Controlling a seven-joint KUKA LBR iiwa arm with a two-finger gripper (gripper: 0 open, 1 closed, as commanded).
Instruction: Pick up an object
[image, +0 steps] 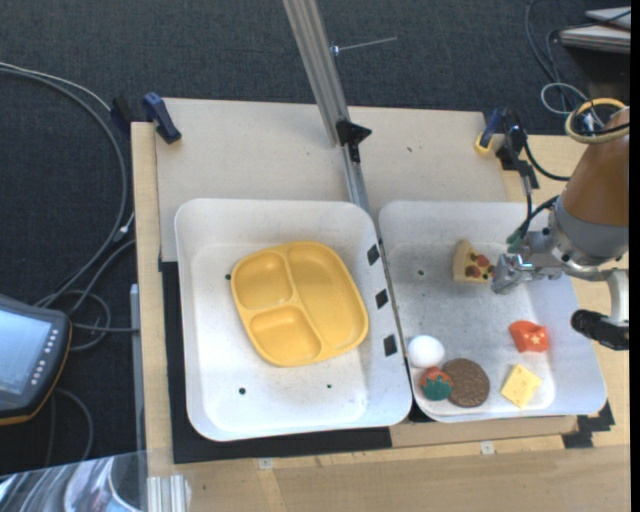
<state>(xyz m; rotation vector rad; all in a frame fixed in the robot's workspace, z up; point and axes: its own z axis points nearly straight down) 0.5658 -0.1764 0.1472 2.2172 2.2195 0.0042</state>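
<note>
The gripper (503, 272) was too small and dark for its finger spacing to be read. The pizza slice (470, 262) lay just beside the jaws, its near edge possibly covered by them; contact could not be told. Behind the jaws, the arm (600, 190) ran off the picture's right edge. Far from the jaws, a tablet (25, 355) was cut by the left edge.

pizza slice (470, 262) | tan, red-spotted | flat | right bin, upper middle
</note>
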